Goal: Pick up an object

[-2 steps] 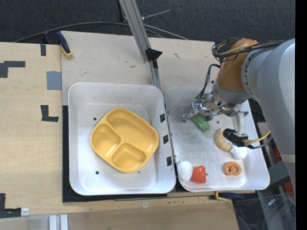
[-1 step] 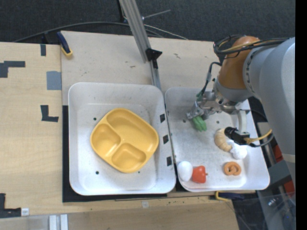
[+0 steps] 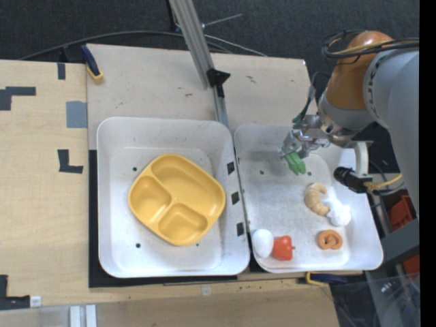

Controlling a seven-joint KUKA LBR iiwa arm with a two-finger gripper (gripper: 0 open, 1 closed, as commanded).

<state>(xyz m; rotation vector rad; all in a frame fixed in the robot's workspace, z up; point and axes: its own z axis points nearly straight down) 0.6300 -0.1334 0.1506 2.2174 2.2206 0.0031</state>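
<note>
Hovering: the metal two-finger gripper (image 3: pixel 297 152) hangs over the upper part of the right shallow white plastic bin (image 3: pixel 269 189), reaching in from the right.
Grip: its fingers are closed on a small green elongated object (image 3: pixel 296 163), which sticks out just below the fingertips.
Below the gripper: a tan croissant-shaped toy (image 3: pixel 316 198) touching a white lumpy object (image 3: pixel 338 213); farther down, a small brown pretzel-like ring (image 3: pixel 330 240).
Below and left: a white egg-shaped object (image 3: pixel 262 239) beside a red pepper-like toy (image 3: pixel 283 248).
Far left: the left white bin (image 3: pixel 112 203), bearing a yellow plastic tray with three compartments (image 3: pixel 176 198).
</note>
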